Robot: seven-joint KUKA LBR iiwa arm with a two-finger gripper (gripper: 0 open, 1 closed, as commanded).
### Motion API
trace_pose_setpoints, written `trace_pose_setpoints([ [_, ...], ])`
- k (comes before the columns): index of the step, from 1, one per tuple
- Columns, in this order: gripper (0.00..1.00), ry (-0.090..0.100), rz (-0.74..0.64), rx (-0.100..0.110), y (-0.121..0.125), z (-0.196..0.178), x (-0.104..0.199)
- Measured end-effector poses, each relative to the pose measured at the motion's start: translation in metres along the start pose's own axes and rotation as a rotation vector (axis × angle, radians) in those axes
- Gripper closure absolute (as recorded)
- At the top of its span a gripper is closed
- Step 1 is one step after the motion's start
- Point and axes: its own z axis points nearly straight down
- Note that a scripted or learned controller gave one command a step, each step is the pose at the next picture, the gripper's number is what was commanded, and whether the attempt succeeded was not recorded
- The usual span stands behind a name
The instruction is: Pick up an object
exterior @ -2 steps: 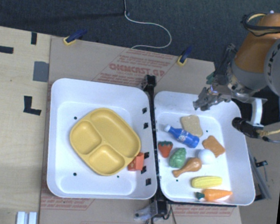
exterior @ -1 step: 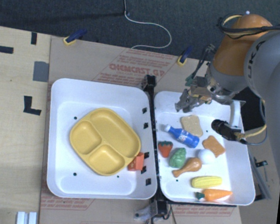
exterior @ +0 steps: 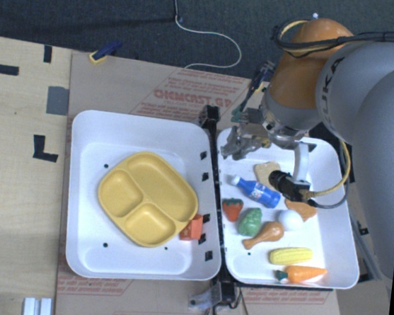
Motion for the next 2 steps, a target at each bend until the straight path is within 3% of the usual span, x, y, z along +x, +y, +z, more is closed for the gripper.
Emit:
trace_pose_setpoints([
  [2, 1.0, -0.001, -0.001, 0.0, -0.006, -0.02, 0.112],
])
